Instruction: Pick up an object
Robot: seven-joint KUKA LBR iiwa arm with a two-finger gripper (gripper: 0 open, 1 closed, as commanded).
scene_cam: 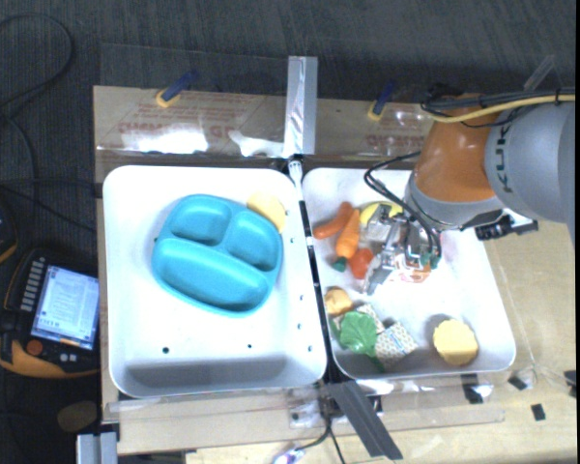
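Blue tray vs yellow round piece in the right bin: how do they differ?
The blue tray is far bigger than the yellow round piece. The tray is blue with three compartments; the piece is plain yellow and chunky. The tray lies tilted mid left bin; the piece sits in the right bin's near corner. Both lie apart from the claw.

A robotics lab: a grey arm [532, 162] reaches over two white bins [126, 356] clamped to a counter [541, 336], with a teach pendant [53, 307] (screen lit) and loose cables [19, 75] on the carpet.
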